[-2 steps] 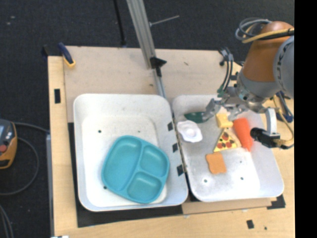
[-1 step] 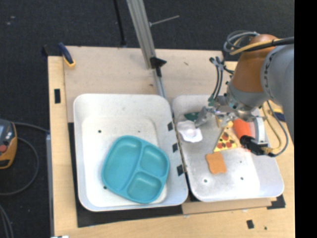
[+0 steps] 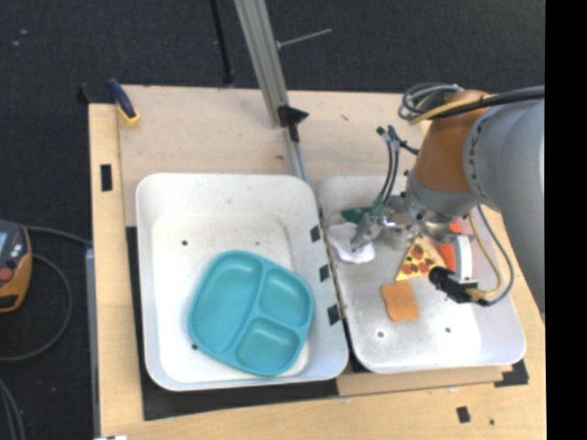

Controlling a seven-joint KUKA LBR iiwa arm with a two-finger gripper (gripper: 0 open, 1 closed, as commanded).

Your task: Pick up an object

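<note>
Dark floor surrounds the bench, where a crumpled white object (image 3: 353, 248) lies at the right bin's (image 3: 477, 342) left wall, under a gripper (image 3: 367, 232) whose grasp I cannot judge; it should lift slowly, straight up.

dark carpet floor (image 3: 55, 35) around wooden bench (image 3: 202, 136)
</note>
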